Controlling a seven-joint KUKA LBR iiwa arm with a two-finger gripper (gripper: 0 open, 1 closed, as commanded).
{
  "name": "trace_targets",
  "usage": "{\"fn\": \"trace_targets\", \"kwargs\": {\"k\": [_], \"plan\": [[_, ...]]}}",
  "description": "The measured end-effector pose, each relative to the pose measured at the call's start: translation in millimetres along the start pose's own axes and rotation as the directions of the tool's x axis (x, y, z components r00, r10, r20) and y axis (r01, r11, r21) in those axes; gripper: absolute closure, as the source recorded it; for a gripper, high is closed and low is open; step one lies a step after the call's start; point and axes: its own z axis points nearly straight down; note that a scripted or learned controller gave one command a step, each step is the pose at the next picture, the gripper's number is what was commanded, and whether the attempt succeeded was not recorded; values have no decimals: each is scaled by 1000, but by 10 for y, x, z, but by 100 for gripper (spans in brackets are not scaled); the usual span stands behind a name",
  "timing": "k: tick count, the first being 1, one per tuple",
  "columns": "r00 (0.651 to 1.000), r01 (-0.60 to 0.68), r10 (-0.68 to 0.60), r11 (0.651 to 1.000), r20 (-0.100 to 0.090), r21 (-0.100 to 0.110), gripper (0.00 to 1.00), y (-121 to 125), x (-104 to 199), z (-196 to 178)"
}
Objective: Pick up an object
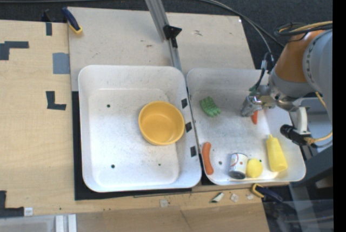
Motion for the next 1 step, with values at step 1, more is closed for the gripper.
{"fn": "trace_targets", "kwargs": {"k": [1], "plan": [[1000, 1, -1, 1000, -1, 4, 100, -10, 8, -104]]}}
